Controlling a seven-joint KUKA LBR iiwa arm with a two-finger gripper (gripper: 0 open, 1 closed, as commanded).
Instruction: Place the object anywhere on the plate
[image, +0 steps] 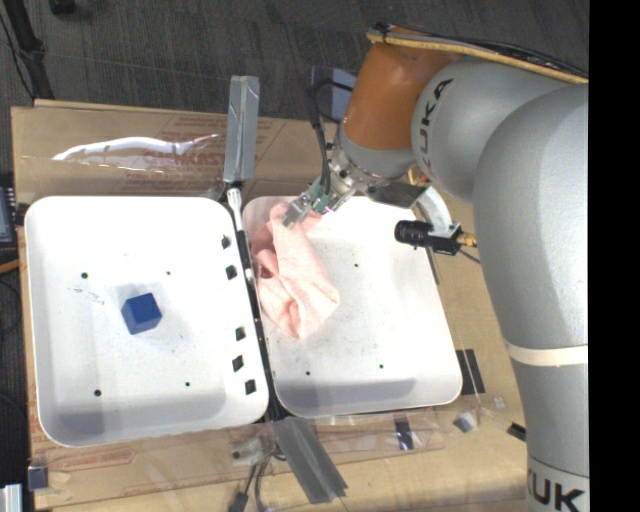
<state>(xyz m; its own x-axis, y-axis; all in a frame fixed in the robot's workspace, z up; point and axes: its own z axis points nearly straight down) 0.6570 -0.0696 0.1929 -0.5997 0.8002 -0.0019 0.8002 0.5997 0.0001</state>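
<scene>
1 gripper (305, 208) sits at the top left corner of the right bin (420, 330), right over the upper end of a pink cloth (292, 275). It looks to me like the top edge of that cloth is bunched up into the fingers, so I'd call it pinched on the cloth, but the tips are small and partly buried in fabric, so take that as a read rather than a sure thing.

What could go wrong: the pinch seems to be on just a thin corner of fabric. Most of the cloth trails down along the bin's left wall and lies on the floor, so a lift could let the corner slide out and drop the whole thing back. It's also hugging the divider between the 2 bins, so the hanging part could drag or snag on that edge. And I can't spot a plate anywhere, so where it's meant to go is unclear.

Pose-wise, the arm (480, 130) reaches in from the right and the orange band (385, 95) sits just above the wrist, which angles down and left.

Over in the left bin (60, 330) a blue cube (141, 311) sits well apart from all this.
</scene>
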